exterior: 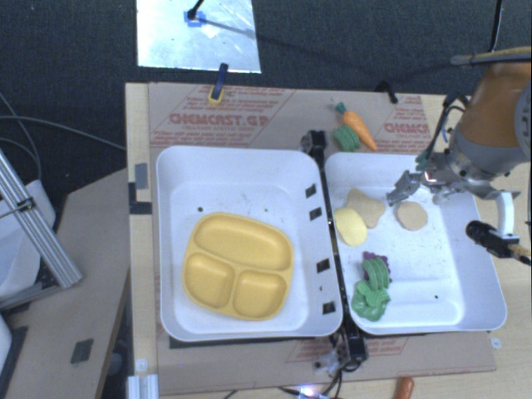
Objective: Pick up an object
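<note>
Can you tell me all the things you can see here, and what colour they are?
bins: two, white, side by side on the bench
divided plate: one, yellow, in the left bin
lemon: one, yellow, right bin near the divider
flat round pieces: two, tan, right bin
leafy toy: one, green with purple, front of right bin
toy carrot: one, orange with green top, on the board behind the bins
arm: one, grey with orange band, from the right
gripper: one, grey, over the right bin
</note>
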